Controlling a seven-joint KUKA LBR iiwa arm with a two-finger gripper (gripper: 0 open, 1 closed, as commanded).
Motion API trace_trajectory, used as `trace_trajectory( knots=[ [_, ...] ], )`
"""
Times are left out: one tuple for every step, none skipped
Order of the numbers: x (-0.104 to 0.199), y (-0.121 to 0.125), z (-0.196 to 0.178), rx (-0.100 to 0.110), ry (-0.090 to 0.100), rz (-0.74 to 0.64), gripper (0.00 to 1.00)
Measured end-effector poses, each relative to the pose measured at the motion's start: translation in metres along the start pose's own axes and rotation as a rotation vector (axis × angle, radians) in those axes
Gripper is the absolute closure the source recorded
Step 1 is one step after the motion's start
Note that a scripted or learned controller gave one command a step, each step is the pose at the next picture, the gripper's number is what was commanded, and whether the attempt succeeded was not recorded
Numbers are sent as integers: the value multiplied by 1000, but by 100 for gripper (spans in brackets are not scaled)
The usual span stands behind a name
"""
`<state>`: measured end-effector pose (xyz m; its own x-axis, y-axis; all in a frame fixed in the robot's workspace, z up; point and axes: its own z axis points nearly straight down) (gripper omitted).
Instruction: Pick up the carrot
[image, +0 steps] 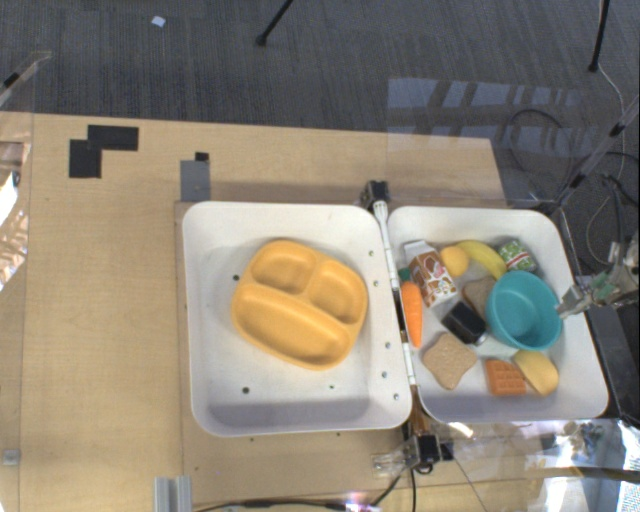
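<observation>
**Carrot wedged at the right bin's left wall, crowded on its right side**

Take the teal bowl (524, 310) in the right bin (590, 395) as your landmark. It sits tilted toward the bin's right side, its mouth facing up and left.

Left of the bowl, touching or nearly touching its rim, you see a small black block (464, 322). Above-left of the bowl stands a little carton (430, 274) with a red and brown label, lying at a slant. Above the bowl you find a banana (482, 257) and, just right of it, a small can (516, 255) with a green and red label. Below-left of the bowl lies a slice of toast (449, 360). Below the bowl sit an orange waffle-like square (505, 377) and a yellow rounded piece (540, 371), side by side.

The carrot (411, 313) lies well left of the bowl, along the bin's left wall. It is short, orange, with a green tip at the upper end, and lies roughly parallel to the wall. The carton presses close to its upper right; the black block and the toast are near its lower right.

Farther left of the bowl, the left bin (215, 400) holds a yellow divided plate (299, 302).

The gripper (598, 291) is right of the bowl, at the bin's right rim. You cannot tell how far its pincer is open, nor that it holds anything.
</observation>
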<state>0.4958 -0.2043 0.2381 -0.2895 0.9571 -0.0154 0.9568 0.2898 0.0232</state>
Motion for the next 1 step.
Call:
trace_trajectory(
  knots=[
    [0, 0, 0, 0, 1, 1, 0]
  ],
)
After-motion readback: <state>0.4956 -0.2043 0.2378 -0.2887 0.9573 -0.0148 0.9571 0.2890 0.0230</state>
